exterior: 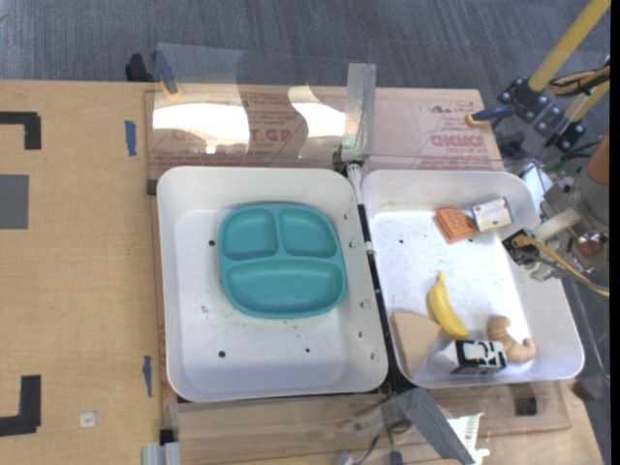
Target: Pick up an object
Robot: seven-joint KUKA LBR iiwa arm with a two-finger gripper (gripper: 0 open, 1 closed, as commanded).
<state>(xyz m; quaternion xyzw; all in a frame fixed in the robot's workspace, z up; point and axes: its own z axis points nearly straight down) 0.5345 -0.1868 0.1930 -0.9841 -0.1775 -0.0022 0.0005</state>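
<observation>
The right bin [407,211] holds several things. A yellow banana [445,306] lies near its middle. An orange square piece [454,223] and a small white box [491,213] rest towards the back. Along the front edge sit a tan wedge [417,335], a black and white block [480,355] and a beige knobbly piece [511,339]. My gripper [579,245] hangs over the bin's right rim, apart from all of them, partly cut off by the view's edge.
A teal divided plate [281,260] lies in the middle of the left bin [184,289]. A clear plastic wall [252,114] stands behind the bins. A yellow pole [576,32] and black fittings rise at the back right.
</observation>
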